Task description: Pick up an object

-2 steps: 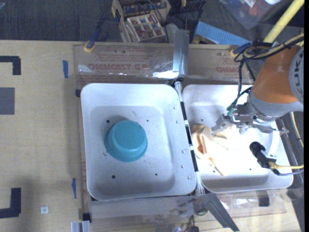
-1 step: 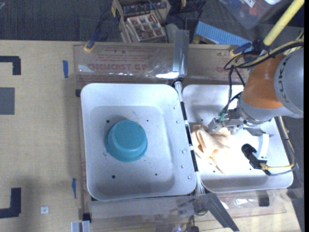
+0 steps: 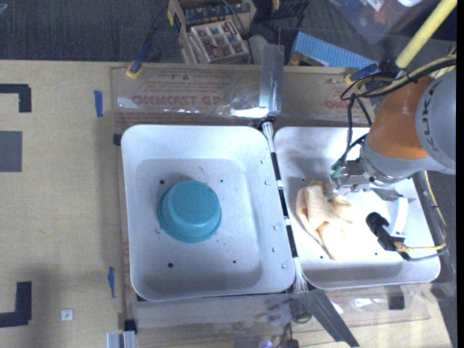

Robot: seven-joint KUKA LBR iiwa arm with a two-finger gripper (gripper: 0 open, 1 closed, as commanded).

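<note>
Plainly, a pale tan, crumpled cloth (image 3: 321,216) lies in the right bin (image 3: 420,270). Just at its upper right edge sits the gripper (image 3: 346,187); its finger state cannot be told.

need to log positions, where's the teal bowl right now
The teal bowl sits upside down near the middle of the left bin.

Grey arm (image 3: 435,122) extended in from the right, orange band (image 3: 397,125) seen above the wrist, gripper (image 3: 346,185) lowered — pointed down and left — wrist bent steeply.
</note>
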